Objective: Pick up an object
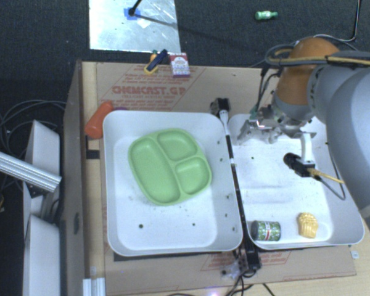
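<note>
The right bin [277, 193] holds a small can with a green label [266, 230], lying on its side at the near edge. A yellow ridged object [307, 224] lies just to its right. My gripper [258, 130] hangs over the far left corner of this bin, well away from both objects, and nothing shows in it. The left bin [120, 224] holds a green divided plate [169, 165] in its middle.
An orange object [98, 119] lies outside the left bin's far left corner. A small red and white box [180, 65] and a yellow and black item [155, 60] sit on the cardboard behind the bins. The grey arm [351, 122] covers the right bin's far right side.
</note>
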You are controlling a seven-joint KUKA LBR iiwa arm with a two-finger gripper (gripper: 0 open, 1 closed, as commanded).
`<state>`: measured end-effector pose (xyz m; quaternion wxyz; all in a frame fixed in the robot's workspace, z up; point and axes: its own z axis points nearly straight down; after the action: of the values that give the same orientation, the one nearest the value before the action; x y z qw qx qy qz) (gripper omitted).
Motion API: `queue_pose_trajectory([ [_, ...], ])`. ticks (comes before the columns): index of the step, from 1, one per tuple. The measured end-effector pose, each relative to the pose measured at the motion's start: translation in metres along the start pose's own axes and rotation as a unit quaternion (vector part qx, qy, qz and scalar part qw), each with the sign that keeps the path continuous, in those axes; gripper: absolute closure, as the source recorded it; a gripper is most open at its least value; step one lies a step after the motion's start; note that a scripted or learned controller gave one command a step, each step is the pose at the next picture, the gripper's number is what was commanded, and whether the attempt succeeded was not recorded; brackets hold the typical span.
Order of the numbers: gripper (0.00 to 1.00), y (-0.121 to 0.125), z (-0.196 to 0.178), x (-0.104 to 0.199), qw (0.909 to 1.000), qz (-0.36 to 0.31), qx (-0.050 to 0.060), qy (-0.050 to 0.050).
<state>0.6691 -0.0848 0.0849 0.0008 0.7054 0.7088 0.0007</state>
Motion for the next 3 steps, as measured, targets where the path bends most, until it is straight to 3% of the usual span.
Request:
queue_pose_trajectory([
  [1,0.0,0.0,-0.001,-0.027,1.0,0.002,0.0,-0.001],
  [3,0.0,0.0,0.0,-0.003,1.0,0.0,0.0,0.0],
])
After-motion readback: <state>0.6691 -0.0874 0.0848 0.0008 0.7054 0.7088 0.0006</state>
